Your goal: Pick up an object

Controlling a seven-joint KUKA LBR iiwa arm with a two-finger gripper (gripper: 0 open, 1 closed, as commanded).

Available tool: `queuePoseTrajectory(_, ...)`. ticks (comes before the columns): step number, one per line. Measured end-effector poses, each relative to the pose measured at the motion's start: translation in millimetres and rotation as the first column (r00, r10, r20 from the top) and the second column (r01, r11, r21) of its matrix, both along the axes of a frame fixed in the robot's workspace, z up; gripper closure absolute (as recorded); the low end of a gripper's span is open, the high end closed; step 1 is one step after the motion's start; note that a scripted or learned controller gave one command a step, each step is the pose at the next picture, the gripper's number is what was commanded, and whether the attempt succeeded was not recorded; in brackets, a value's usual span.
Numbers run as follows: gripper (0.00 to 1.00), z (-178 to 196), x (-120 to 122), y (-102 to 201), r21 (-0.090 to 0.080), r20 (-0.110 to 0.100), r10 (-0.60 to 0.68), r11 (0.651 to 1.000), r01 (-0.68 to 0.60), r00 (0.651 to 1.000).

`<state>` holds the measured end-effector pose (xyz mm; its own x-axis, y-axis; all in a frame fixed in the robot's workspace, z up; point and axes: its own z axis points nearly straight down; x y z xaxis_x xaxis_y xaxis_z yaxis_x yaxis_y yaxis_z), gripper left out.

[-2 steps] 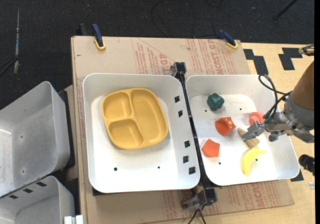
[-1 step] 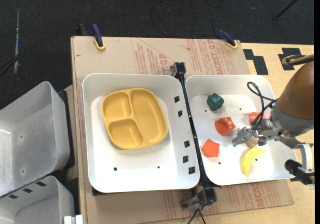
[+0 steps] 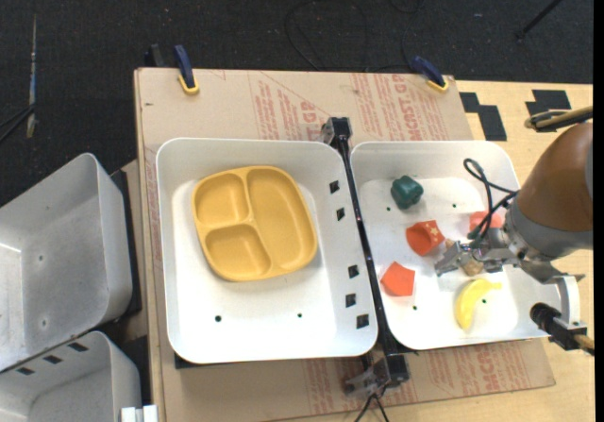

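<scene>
The right bin [image 3: 396, 165] holds several small objects. A dark green lump [image 3: 407, 191] lies near its back. A red block [image 3: 425, 237] sits mid-bin, and an orange-red block [image 3: 398, 278] lies in front of it, nearer the divider. A yellow banana-shaped piece [image 3: 472, 303] rests by the front edge. A small red piece [image 3: 480, 220] shows partly behind a black cable. My gripper [image 3: 460, 261] hangs low over the bin floor, just right of the red block and just above the yellow piece. Nothing is visibly in its grasp.
The left bin [image 3: 179, 297] holds a yellow divided plate [image 3: 253, 222]. A black clamp bar [image 3: 357, 250] runs between the bins. The arm's orange band [image 3: 564, 189] overhangs the right bin's right side. Grey tubs [image 3: 52, 250] stand off the bench to the left.
</scene>
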<state>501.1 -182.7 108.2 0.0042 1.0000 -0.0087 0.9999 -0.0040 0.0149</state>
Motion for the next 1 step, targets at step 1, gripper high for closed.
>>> queuePoseTrajectory(1,1.00,9.0,-0.2,-0.2,0.000,-0.001,-0.001,1.000,0.001,1.000)
